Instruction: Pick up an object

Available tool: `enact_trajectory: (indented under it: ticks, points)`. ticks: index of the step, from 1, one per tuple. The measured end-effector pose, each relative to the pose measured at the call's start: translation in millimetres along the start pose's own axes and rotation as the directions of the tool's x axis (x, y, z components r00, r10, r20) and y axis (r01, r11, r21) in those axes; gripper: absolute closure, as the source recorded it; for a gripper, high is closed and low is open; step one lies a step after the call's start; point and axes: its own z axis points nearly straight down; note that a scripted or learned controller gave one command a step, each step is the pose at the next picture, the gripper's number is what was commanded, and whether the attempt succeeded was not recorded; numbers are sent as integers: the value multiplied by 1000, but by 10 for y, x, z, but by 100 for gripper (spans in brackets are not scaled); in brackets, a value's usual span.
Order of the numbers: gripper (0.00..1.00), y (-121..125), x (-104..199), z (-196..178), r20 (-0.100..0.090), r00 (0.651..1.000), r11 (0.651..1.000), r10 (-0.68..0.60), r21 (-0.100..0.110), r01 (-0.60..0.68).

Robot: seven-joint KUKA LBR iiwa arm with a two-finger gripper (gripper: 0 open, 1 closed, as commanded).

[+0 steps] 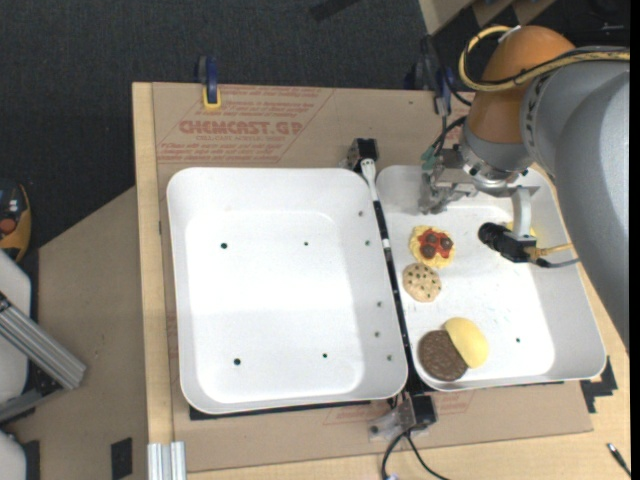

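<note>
The right bin (560,340) holds several toy foods. A small round pizza with red toppings (432,246) lies near the bin's left wall. Just in front of it is a chocolate-chip cookie (422,282). At the near left corner a dark brown round cookie (440,356) touches a yellow rounded piece (467,341). My gripper (433,194) hangs low over the far left corner of the right bin, a short way behind the pizza and apart from it. Nothing shows in its grasp.
The left bin (190,268) sits beside the right one, and a black strip (380,230) runs along their shared edge. Both rest on a cardboard sheet (250,118) with a blue clamp (209,78) at the back. The grey arm (590,148) covers the right bin's far right side.
</note>
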Motion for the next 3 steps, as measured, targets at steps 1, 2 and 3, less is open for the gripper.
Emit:
enact_trajectory:
  ticks: [1, 2, 3]
  points:
    - [100, 16, 407, -956, -1, 1000, 1000, -4, -10, 4]
    - [100, -4, 1003, -887, -4, 1000, 1000, -5, 2, 5]
    - [100, -5, 1542, -886, -2, 1000, 1000, -4, 0, 4]
